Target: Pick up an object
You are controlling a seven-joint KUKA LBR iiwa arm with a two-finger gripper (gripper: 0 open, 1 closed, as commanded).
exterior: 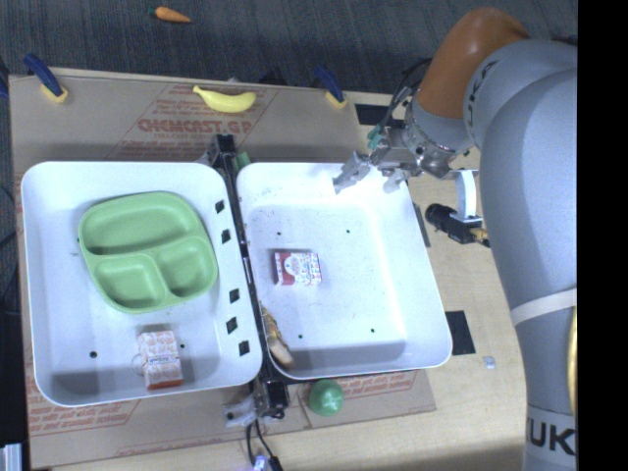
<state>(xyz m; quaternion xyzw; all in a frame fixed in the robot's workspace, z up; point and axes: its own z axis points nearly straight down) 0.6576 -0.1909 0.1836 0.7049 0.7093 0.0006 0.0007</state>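
While my pincer (365, 170) hangs over the far rim of the right bin (417, 292), nothing is in it. I cannot tell if it is open or closed, because it looks small and blurry from up here.

I think the thing to pick is the small red and white carton (296, 267). It lies flat near the middle of the right bin, well apart from my pincer. It looks thin and low. If I come down a bit off, I may only push it along the smooth white floor, or pinch air above it.

A small tan thing (276, 345) sits in the near left corner of that bin, right against the wall. If I go for that one, I may bump the wall.

The left bin (39, 292) holds a green divided plate (147, 251) and a little brown and white box (159, 356) just in front of it. The plate is wide, so my pincer may not fit around it. The box is near the plate, so I might knock one while reaching for the other.

A yellow banana (225, 98) lies on the cardboard behind the bins, and a green ball (326, 397) rests on the counter (471, 376) in front of them. The ball is round, so it could roll away if I touch it.
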